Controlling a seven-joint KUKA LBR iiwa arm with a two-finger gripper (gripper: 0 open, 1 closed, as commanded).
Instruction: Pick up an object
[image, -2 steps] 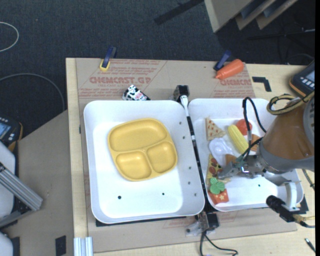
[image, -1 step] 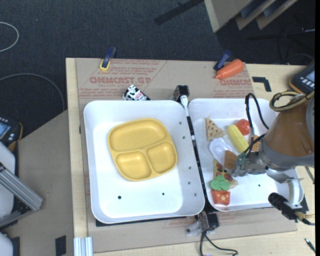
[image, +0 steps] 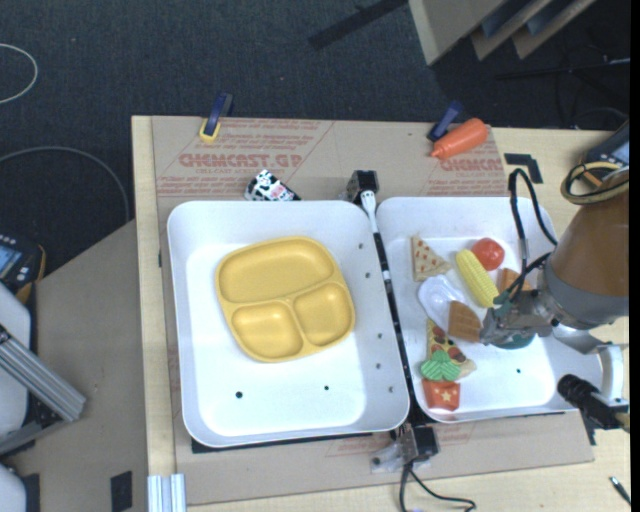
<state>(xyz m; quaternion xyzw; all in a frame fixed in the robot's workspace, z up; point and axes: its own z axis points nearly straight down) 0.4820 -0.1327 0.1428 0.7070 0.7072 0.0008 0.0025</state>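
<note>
Grey arm's gripper (image: 503, 330) dips low into the right white bin (image: 530, 395) among plastic toy foods (image: 470, 275), seeking one; its grip I cannot tell.

The robot arm (image: 590, 290) is grey with a big orange band. A black cable (thin and loopy) runs along it. Its gripper (image: 503, 325) is dark.

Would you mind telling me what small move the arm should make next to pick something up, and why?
Probably a short descent. The pincer sits low in the right bin, beside the brown toy piece and below the yellow corn, among crowded toy food. Its tips blur into a teal item, so any grip is unclear; settling before closing seems wisest.
</note>
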